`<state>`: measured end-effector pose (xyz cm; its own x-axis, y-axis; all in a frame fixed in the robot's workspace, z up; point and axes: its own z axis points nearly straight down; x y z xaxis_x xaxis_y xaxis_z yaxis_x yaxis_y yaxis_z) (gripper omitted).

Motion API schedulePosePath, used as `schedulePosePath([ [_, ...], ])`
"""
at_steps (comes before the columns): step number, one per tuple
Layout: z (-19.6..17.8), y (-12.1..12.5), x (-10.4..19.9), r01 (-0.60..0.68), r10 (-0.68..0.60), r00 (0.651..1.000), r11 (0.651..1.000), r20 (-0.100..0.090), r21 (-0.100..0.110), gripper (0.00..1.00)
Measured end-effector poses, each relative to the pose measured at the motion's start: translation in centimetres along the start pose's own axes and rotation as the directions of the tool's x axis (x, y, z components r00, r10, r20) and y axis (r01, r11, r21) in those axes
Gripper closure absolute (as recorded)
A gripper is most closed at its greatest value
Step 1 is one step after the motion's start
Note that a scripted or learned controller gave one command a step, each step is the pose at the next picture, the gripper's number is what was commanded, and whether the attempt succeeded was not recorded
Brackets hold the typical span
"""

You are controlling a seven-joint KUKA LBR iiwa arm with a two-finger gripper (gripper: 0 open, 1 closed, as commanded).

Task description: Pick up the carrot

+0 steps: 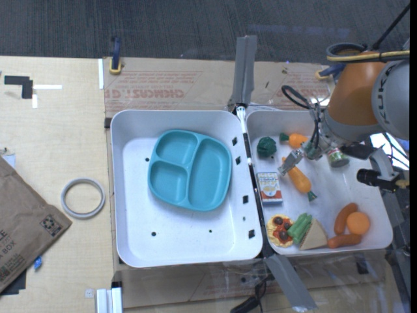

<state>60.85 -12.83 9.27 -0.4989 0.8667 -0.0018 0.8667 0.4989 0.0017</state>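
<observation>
Pale wooden bench [52, 129] under dark carpet at the top of the view, with a flattened cardboard sheet [176, 83] beneath two shallow white bins. A roll of tape [83, 197] and a brown cardboard box [23, 230] on the bench to the left. In the left bin [130, 233], a teal divided plate [191, 169], slightly tilted. In the right bin [384, 230], a scatter of toy food: broccoli [266, 147], a small carton [269, 186], a pizza slice [281, 230], a sandwich wedge with green filling [309, 231], a sausage [345, 218] and an orange round piece [358, 223].

Grey arm with orange band [355, 93] reaching in from the right, over the right bin's upper part. Gripper [291, 162] low in that bin, metallic fingertips close to the upper end of the carrot [300, 180]; opening of the fingers impossible to judge from this angle, nor contact with the carrot.

Carrot: orange, short and tapered, green stub at the lower right end, lying diagonally on the bin floor near the middle, just right of the carton and below a second small orange piece [296, 139].
</observation>
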Motion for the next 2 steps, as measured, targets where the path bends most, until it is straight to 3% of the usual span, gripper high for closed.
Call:
schedulePosePath([
  [1,-1.0,0.0,-0.1,-0.004,0.004,1.000,1.000,0.002,-0.001,1.00],
  [2,-9.9,6.3,6.1,-0.362,0.362,0.932,0.932,0.000,0.003,1.00],
])
